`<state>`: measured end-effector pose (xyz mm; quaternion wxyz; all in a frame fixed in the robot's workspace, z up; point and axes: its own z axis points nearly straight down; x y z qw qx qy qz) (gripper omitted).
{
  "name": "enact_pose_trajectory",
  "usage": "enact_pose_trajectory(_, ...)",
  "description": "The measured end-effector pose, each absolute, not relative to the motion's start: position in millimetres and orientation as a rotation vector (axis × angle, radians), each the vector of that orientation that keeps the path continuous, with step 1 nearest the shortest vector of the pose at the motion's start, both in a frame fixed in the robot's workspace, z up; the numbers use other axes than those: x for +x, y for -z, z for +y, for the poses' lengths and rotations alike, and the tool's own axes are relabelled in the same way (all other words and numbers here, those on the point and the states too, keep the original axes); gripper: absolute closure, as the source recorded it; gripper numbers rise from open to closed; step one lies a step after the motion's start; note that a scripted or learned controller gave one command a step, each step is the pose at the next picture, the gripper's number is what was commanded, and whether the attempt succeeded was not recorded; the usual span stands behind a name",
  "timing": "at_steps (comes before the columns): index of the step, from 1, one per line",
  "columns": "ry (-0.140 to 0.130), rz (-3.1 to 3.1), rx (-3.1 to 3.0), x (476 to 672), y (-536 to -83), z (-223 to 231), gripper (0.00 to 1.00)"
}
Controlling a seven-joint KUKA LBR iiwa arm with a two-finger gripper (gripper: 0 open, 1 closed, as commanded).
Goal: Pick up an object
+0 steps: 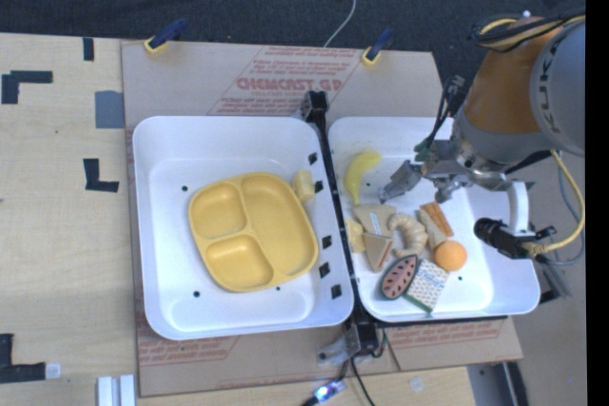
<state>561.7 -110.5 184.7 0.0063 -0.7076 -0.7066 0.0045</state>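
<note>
Grey arm [533,100] reaches over the right bin [495,299], end effector [404,181] spread above the banana [362,171].

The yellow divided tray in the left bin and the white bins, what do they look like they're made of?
The yellow divided tray with three compartments looks like moulded plastic with a matte finish: one even colour, rounded dividers, soft highlights. The shallow white bins also look like smooth plastic, slightly glossy, with rounded corners and thin rims. Neither can be confirmed by look alone.
</note>
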Motion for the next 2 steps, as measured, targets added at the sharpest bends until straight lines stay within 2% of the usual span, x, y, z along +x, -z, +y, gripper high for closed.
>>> enact_pose_trajectory(1,-0.001,-2.221,-2.218,564.9,-191.6,-110.3,0.0)
enact_pose_trajectory(2,-0.007,-2.219,-2.217,567.2,-142.9,-101.9,0.0)
